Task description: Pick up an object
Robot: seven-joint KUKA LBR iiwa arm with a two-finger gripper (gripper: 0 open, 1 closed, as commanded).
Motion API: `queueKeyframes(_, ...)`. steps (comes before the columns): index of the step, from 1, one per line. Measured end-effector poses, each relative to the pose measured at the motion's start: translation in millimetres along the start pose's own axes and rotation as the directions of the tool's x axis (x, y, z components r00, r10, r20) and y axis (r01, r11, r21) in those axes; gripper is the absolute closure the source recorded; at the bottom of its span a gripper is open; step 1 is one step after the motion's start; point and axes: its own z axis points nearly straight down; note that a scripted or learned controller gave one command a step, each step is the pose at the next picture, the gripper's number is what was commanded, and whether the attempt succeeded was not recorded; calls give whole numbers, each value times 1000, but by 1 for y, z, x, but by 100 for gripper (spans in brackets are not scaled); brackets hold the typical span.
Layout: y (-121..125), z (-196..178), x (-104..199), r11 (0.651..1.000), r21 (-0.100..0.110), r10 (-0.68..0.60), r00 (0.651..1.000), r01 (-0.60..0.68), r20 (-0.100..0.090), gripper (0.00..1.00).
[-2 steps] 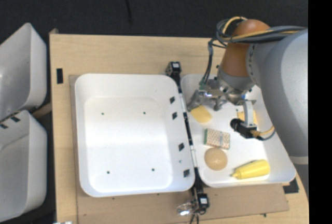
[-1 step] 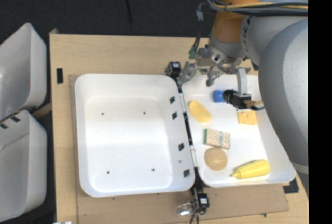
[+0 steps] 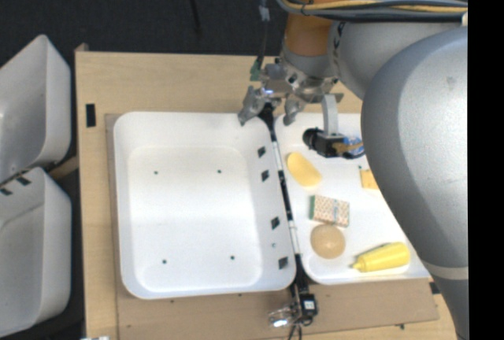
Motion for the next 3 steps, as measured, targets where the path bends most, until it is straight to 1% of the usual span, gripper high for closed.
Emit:
queueKeyframes(1, -10, -79, -37, 1000, -5, 9, 1000, -9, 4, 0)
queueKeyframes(2, -9, -82, -37, 1000, 3, 4, 1000, -4, 7, 100)
queueKeyframes(3, 4, -77, 28, 1000, 2, 1, 1000, -1, 1, 100)
